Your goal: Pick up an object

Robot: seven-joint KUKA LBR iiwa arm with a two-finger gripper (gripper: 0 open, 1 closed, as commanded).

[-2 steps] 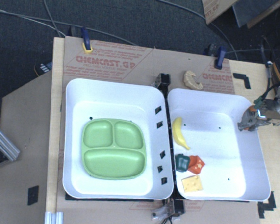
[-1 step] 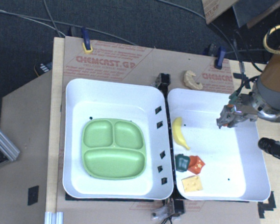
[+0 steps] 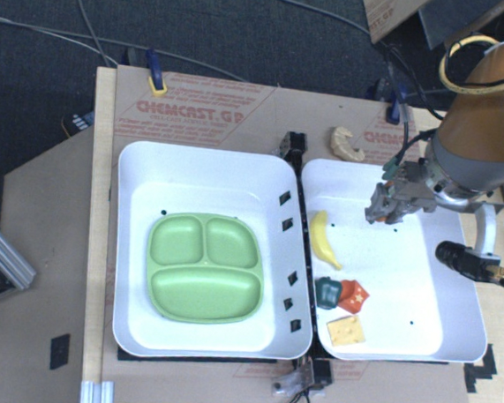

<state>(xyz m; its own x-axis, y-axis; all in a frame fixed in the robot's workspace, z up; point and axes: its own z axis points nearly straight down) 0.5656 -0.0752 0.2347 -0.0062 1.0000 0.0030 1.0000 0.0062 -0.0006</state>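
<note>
In the right bin (image 3: 421,283), a yellow banana (image 3: 323,239) lies near the left wall. Below it sit a dark teal block (image 3: 327,291), a red piece (image 3: 354,296) and a tan cracker-like square (image 3: 345,330). My gripper (image 3: 380,214) hangs over the bin's upper middle, to the right of the banana and apart from it. I see nothing between its fingers.
The left bin (image 3: 134,229) holds a green divided plate (image 3: 205,266). A beige curved object (image 3: 347,143) rests on the cardboard behind the right bin. Black clips line the divider between the bins. The right bin's centre and right side are bare white floor.
</note>
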